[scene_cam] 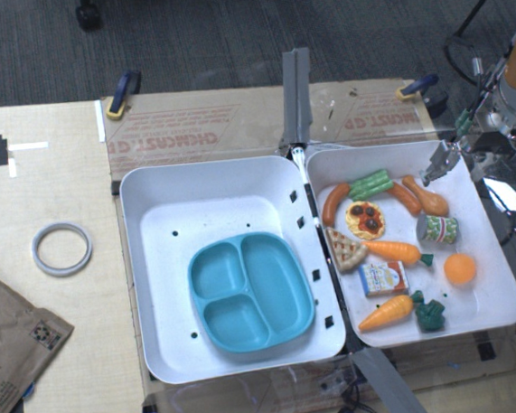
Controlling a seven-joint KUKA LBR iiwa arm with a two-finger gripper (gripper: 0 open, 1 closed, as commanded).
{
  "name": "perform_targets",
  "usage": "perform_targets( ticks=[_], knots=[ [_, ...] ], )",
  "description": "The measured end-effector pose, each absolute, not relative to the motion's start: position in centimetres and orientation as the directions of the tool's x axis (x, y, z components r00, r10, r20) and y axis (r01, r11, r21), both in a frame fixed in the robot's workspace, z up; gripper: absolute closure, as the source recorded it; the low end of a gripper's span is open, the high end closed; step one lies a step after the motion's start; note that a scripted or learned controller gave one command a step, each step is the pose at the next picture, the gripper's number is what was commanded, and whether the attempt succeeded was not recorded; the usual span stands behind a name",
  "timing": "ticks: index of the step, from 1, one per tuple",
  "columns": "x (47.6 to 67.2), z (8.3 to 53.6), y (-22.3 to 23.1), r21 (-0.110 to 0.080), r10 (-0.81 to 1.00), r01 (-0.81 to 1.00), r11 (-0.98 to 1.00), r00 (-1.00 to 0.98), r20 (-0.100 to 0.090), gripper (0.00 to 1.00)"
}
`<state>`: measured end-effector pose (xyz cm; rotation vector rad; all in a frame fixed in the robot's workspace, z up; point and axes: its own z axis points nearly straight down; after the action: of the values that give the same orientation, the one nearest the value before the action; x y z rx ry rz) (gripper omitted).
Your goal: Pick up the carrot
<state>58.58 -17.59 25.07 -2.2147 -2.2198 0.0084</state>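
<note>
Two carrots lie in the right bin (503, 300). One orange carrot (384, 312) rests near the front wall, its leafy green top (429, 313) pointing right. A second, slimmer carrot (394, 251) lies in the middle of the bin, between a pizza slice and a small can. My gripper (437, 166) hangs over the bin's back right corner, above the drumstick and well away from both carrots. It holds nothing that I can see.
The right bin also holds a sausage (332, 203), green beans (371, 183), a round pizza (365, 220), a waffle wedge (345, 247), a drumstick (421, 197), a can (437, 229), a juice box (383, 278) and an orange (461, 269). A blue divided plate (250, 291) sits in the left bin.
</note>
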Motion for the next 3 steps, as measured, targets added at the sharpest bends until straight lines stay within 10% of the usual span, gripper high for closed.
perform_targets(
  ticks=[1,2,3],
  knots=[
    [59.7,16.3,-12.0,-0.007,0.999,0.999,-0.035,0.035,0.000,0.00],
    [55.0,9.3,-11.6,0.004,0.998,0.998,0.067,-0.067,0.000,0.00],
    [55.1,10.0,-11.5,0.003,0.998,0.998,0.064,-0.064,0.003,1.00]
  ],
)
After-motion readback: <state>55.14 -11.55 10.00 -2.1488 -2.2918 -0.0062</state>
